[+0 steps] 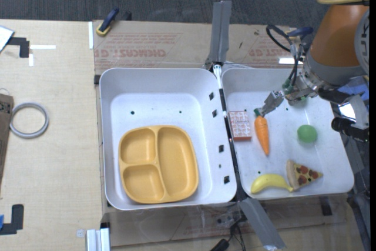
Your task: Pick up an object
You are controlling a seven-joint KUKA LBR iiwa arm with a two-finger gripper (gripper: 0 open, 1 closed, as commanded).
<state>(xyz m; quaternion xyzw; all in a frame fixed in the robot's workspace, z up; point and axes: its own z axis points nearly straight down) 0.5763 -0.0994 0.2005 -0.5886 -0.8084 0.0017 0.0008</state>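
Observation:
The right bin (329, 76) holds a carrot (262, 135), a small pink-red waffle block (239, 124), a green ball (306, 134), a banana (269, 184) and a pizza slice (302, 174). My gripper (271, 103) hangs over the bin's middle, just above and right of the carrot's leafy top. Nothing shows between its fingers. The arm's orange band (341, 32) rises at the far right.
The left bin (117, 91) bears a yellow divided plate (158, 163). A tape roll (26, 120) lies on the bench at far left. A blue-and-yellow clamp (107, 21) sits behind the left bin. Cables trail near the right bin's back edge.

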